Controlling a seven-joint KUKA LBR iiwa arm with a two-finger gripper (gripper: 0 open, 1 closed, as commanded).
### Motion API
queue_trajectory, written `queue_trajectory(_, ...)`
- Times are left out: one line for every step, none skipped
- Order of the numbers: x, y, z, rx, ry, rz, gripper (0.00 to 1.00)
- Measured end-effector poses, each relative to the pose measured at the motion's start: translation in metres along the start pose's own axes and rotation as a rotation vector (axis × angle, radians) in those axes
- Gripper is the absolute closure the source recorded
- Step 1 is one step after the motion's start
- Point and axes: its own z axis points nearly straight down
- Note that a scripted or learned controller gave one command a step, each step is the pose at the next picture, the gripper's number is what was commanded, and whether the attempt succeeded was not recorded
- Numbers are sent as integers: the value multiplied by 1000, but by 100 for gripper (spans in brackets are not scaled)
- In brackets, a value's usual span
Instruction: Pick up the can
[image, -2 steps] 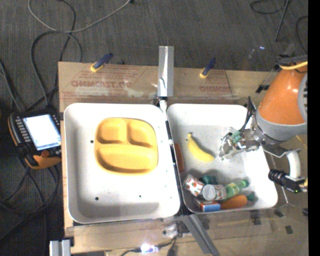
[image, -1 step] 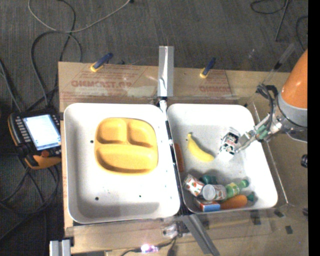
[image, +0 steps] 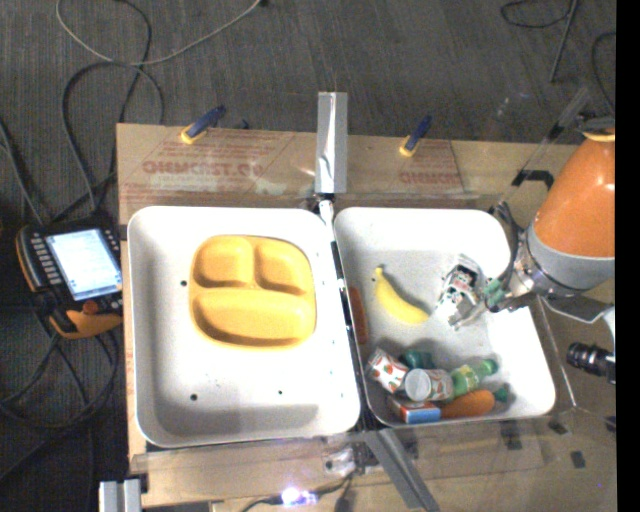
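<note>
Your arm reaches in over the right bin's (image: 440, 222) right edge.
The gripper (image: 461, 296) hangs mid-bin, finger state unclear; the can (image: 392, 373) lies near the front edge.

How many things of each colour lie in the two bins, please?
Yellow: 2, tray and banana
Orange: 1, carrot
Green: 1, bottle
Red and white: 1, can
Total: 5 clear ones; a few more in the near pile are too jumbled to tell.

can (image: 389, 371) hemmed by bottle (image: 472, 375), carrot (image: 466, 403), bin wall (image: 361, 385)
</note>
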Motion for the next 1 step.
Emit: queue_trajectory(1,1,-7,4,2,-2,100)
